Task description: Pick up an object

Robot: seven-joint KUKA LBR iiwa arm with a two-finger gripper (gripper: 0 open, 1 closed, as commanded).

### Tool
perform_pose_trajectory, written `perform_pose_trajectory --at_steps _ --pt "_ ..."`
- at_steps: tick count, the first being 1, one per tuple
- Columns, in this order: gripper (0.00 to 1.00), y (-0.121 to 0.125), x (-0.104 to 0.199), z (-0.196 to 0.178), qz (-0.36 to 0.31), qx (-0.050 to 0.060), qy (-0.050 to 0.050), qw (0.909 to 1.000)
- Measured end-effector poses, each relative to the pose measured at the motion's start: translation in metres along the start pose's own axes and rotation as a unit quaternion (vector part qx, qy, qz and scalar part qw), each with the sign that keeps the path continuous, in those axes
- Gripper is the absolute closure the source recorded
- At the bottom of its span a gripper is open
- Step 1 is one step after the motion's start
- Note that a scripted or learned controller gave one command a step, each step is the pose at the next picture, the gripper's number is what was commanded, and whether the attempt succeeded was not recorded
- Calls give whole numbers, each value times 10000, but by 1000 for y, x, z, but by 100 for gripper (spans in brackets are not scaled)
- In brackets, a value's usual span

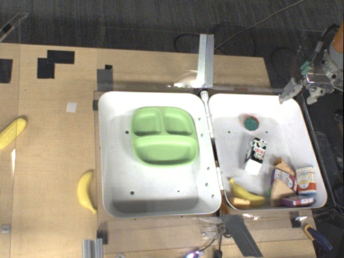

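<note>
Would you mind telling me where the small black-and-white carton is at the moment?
The small black-and-white carton lies near the middle of the right white bin, below the round green lid and above the yellow banana.

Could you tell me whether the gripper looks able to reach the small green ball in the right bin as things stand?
Probably yes: the green ball lies alone on bare bin floor, and the gripper is at the right bin's near corner.
</note>
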State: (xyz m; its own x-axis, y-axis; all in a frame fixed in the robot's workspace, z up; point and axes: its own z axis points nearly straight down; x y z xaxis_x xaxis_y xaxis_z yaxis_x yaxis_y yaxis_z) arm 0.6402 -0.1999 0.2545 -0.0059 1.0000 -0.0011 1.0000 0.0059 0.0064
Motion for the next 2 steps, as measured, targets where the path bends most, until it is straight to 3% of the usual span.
perform_pose_trajectory --at_steps 1,2 --pt "0 -34 29 96 -192 10 2 9998" --pt "0 -68 72 159 -835 -5 4 9965"
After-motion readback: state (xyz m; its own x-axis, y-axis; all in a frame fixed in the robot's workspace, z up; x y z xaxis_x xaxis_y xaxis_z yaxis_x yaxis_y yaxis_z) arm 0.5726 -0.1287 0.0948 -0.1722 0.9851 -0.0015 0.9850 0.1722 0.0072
